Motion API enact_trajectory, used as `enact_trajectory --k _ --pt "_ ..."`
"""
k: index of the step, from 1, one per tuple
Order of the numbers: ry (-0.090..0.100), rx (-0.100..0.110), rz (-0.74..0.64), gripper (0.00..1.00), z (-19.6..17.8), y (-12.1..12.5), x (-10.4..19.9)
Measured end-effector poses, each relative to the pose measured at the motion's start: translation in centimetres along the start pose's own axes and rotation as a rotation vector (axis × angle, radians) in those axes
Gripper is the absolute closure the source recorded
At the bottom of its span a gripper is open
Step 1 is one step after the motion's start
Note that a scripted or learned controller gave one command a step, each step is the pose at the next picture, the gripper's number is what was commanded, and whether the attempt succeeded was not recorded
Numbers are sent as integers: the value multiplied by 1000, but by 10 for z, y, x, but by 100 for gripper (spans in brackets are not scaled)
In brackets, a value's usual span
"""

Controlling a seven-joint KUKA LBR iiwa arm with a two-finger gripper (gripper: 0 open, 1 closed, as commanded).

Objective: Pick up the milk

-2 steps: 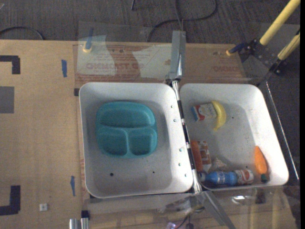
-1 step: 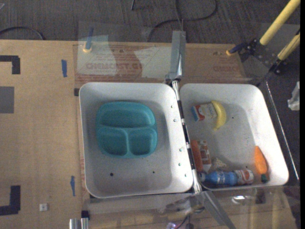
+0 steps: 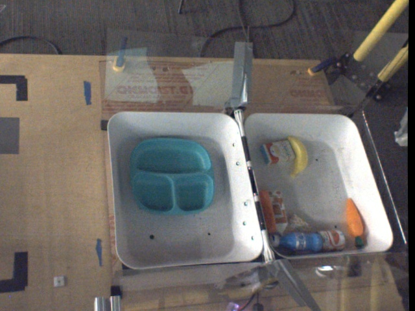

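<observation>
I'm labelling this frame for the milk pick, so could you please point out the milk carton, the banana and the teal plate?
Milk carton (image 3: 277, 151): camera view, on its red-and-white face.
Banana (image 3: 299, 155): camera view, on the middle of its curve.
Teal plate (image 3: 172, 155): camera view, on the ridge above its lower compartments.

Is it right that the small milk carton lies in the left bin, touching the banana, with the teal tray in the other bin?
Not quite. The camera view shows the milk carton in the right bin, touching the banana. The teal tray is in the left bin.
</observation>
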State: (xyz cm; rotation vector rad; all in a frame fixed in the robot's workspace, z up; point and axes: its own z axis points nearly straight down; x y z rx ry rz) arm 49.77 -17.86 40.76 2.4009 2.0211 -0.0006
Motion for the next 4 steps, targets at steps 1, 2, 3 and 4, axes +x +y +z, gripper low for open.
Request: enact_trajectory --k 1,2,3,4 --pt "0 0 0 0 0 0 0" --pt "2 2 -3 0 117 -12 -10" --pt "3 -3 -47 0 293 -14 -15" --pt "2 1 -114 0 179 -15 19"
